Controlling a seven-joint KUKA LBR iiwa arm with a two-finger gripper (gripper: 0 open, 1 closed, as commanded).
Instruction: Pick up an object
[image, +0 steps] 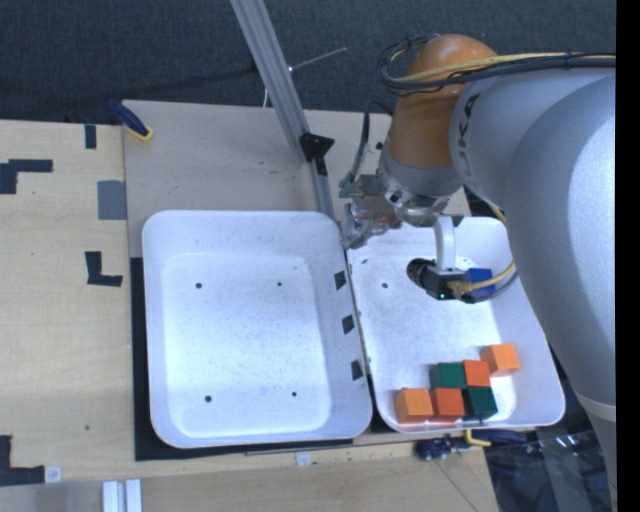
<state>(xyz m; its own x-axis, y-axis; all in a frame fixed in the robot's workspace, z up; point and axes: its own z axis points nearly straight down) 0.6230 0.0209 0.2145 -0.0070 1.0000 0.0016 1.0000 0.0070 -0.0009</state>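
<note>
Several small blocks lie clustered in the near corner of the right bin (400, 330): orange blocks (413, 403) and dark green blocks (449, 375), with one more orange block (500, 357) slightly apart at the right. My gripper (358, 226) hangs over the far left corner of the right bin, by the rims where the two bins meet, well away from the blocks. The grey arm and its orange band (440, 90) cover the far right of that bin. Nothing shows in the gripper.
The left bin (150, 240) lies beside the right one. A slanted metal pole (280, 80) runs down to the bins' far edge close to the gripper. A black and blue fitting (445, 280) hangs under the wrist. A blue-yellow clamp (130, 118) lies at the far left.
</note>
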